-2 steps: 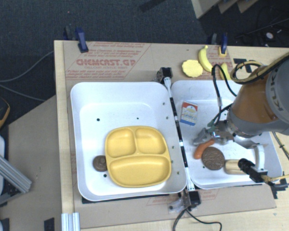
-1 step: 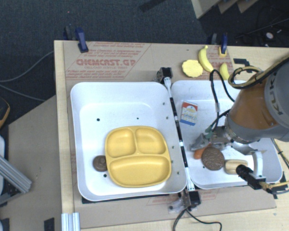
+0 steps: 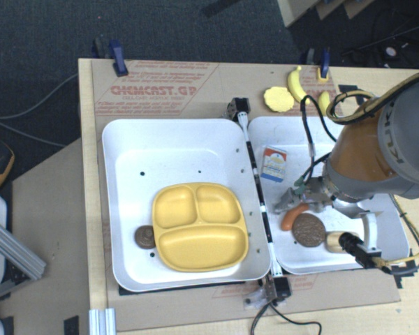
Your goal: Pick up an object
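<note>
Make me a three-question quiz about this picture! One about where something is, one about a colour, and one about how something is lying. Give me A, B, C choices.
1. Where is the divided plate?
A. In the left bin
B. In the right bin
C. On the floor

2. What colour is it?
A. Blue
B. Yellow
C. Green

3. How does the small card box lie?
A. Flat on the right bin's floor
B. Standing on the plate
C. Hanging from the arm

Answers: 1 A, it sits inside the left bin. 2 B, all of it is pale yellow. 3 A, it lies flat in the right bin, up-left of the gripper.
</note>
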Robot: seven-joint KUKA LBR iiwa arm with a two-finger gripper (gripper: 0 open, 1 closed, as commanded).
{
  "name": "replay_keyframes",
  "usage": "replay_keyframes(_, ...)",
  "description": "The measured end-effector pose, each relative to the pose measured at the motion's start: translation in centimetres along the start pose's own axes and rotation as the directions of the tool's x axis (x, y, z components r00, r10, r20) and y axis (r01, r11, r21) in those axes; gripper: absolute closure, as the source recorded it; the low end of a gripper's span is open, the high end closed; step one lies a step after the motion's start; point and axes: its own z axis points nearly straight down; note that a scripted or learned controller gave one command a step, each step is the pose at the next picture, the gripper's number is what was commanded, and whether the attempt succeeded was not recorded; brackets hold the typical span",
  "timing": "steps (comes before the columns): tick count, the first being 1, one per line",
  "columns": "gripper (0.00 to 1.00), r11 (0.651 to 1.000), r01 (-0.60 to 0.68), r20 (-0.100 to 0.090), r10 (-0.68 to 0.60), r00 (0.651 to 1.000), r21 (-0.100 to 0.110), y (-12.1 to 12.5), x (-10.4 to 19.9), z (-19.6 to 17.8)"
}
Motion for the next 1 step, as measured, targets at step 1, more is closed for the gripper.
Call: replay_keyframes(1,1.00,1.000,-0.002,0.001,0.002,1.000,-0.002,0.01,-0.04,-1.02)
